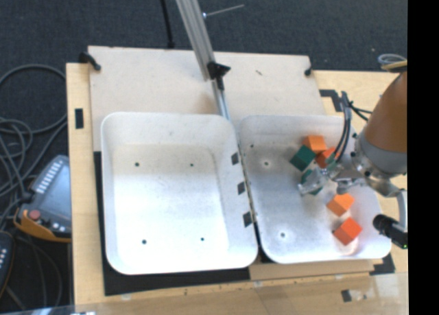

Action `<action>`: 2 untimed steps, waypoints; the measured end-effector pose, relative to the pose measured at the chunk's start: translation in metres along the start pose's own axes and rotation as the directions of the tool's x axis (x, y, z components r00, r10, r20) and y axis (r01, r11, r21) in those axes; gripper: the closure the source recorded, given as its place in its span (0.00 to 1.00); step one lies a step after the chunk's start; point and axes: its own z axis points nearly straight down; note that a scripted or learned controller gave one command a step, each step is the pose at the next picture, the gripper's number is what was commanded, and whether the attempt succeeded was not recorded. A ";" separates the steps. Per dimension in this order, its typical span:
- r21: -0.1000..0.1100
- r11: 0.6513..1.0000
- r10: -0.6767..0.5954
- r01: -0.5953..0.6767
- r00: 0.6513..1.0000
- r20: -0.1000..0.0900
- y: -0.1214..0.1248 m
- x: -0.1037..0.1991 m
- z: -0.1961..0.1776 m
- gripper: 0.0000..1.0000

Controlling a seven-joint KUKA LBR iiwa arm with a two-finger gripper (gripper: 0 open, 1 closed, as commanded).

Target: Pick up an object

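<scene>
Objects: small blocks in right bin (288, 238), clustered toward its right half; green block (300, 158), orange block (316, 144) at top, two more orange blocks (339, 204) and (347, 230) lower down.
End effector: (314, 182) down in right bin, just below green block, between upper and lower blocks; finger state cannot tell, too small and blurred.
Hold: nothing visibly between its tips.
Risk 1: green and top orange blocks sit touching or nearly so; closing there likely nudges one, grip slips off an edge.
Risk 2: tips appear beside the green block, not around it; likely closes on air.
Risk 3: lowest orange block near bin wall, cramped approach.
Left bin: (123, 190) on desk (158, 73), well apart from the action.
</scene>
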 end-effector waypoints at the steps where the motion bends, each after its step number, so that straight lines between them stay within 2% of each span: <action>1: 0.000 1.000 -0.004 0.004 1.000 0.003 0.036 -0.015 0.107 0.00; 2: -0.003 1.000 -0.009 0.009 1.000 0.001 0.098 -0.015 0.105 0.00</action>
